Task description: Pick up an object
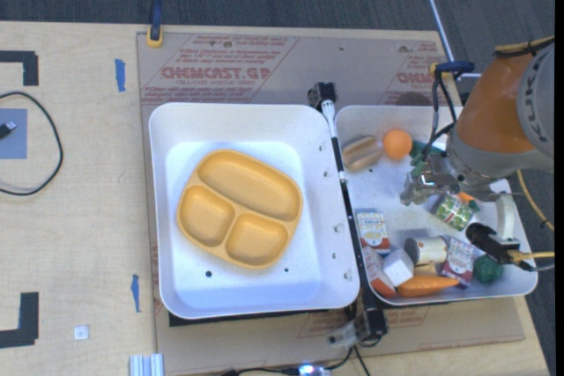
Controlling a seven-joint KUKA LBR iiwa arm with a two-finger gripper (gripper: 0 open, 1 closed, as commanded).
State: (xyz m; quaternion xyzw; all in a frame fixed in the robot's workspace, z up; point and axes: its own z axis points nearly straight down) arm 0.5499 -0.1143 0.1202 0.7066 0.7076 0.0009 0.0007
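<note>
My gripper [422, 186] hangs low over the middle of the right bin [388, 189], under the grey wrist with its orange band. An orange ball [397, 143] and a hot dog [361, 152] lie to its upper left. A green-labelled can [455, 211] lies just to its lower right. Nothing shows in its grasp. Toward the bin's front lie a small carton [374, 231], a pale cylinder [430, 249], a white cube [397, 270], a carrot [424, 284], a red and white packet [459, 258] and a green item [487, 270].
The left bin [176, 277] holds a yellow three-compartment plate [240, 207]. A dark ridge [344, 198] separates the two bins. The wooden bench [70, 216] stretches to the left, with a black cable loop [40, 158] on it.
</note>
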